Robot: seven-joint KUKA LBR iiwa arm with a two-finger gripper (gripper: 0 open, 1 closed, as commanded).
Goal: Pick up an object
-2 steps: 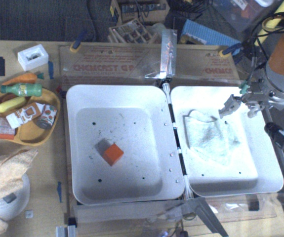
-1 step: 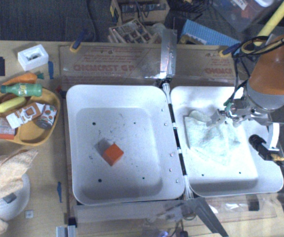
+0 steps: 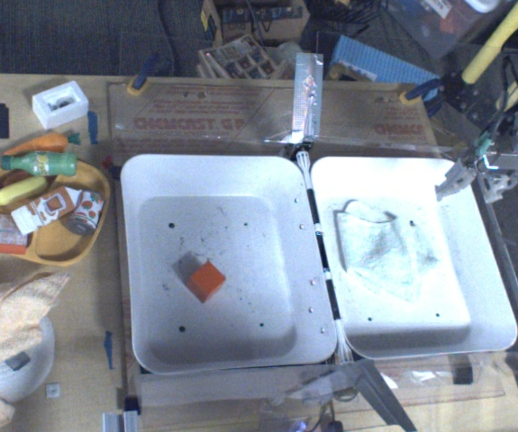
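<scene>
The small orange cube (image 3: pixel 208 281) lies in the left shallow white bin (image 3: pixel 150 187); a crumpled white cloth (image 3: pixel 383 248) lies in the right one. The end effector (image 3: pixel 461 176) hangs over the right bin's far edge (grip state: cannot tell). Approach stage, I judge; next, descend on a target.

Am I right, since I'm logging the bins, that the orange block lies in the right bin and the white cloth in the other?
Not quite. The camera view shows the orange block in the left bin, and the white cloth lies in the right bin. One item per bin is correct; the sides are swapped.
</scene>
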